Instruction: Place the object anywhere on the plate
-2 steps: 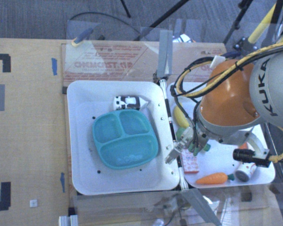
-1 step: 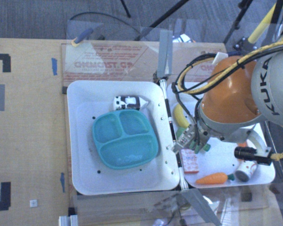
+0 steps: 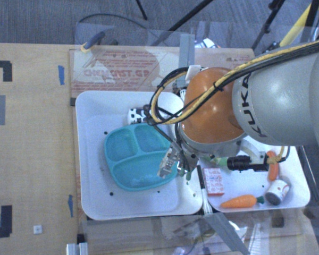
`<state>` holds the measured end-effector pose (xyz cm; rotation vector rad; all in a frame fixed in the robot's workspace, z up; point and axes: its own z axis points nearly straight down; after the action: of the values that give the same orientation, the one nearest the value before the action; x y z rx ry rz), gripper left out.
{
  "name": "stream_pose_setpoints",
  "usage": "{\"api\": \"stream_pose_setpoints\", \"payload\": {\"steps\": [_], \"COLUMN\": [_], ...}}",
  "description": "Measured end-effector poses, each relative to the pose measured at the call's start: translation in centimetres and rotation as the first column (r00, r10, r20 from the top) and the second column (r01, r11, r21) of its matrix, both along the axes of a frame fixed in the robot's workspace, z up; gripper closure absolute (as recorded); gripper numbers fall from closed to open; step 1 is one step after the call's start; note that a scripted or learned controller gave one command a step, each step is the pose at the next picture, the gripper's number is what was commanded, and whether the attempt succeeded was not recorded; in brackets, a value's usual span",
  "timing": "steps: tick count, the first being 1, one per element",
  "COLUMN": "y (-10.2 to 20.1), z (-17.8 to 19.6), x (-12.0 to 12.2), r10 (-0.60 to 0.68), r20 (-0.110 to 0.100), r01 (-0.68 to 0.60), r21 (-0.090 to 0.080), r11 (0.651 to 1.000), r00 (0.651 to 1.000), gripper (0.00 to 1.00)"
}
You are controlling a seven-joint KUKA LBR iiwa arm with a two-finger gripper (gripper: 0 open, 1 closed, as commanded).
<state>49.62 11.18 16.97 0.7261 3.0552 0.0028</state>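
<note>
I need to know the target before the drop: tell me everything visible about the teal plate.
The teal plate is a rounded, glossy, plastic-looking tray split by raised ridges into three compartments, all bare. It lies flat in the left bin, towards that bin's right side. The end effector overlaps its right rim, hiding that edge; whether they touch cannot be told.

Fixed overhead camera, slanted down, fairly close over both bins (image 3: 90, 142).

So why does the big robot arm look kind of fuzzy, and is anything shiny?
In the camera view, the arm sits close to the lens, so it looks soft; the teal plate and carrot are sharper. The orange band shows a pale gleam, and the white bin looks evenly lit.
</note>
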Motion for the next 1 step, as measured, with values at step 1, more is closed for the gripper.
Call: {"api": "stream_pose_setpoints", "payload": {"steps": [1], "y": [5.23], "z": [4.43], "x": [-1.66], "r10": [0.002], "r20": [0.000], "r01": [-0.002], "r21": [0.000], "r11": [1.000], "r00": [1.000], "gripper": [1.00]}}
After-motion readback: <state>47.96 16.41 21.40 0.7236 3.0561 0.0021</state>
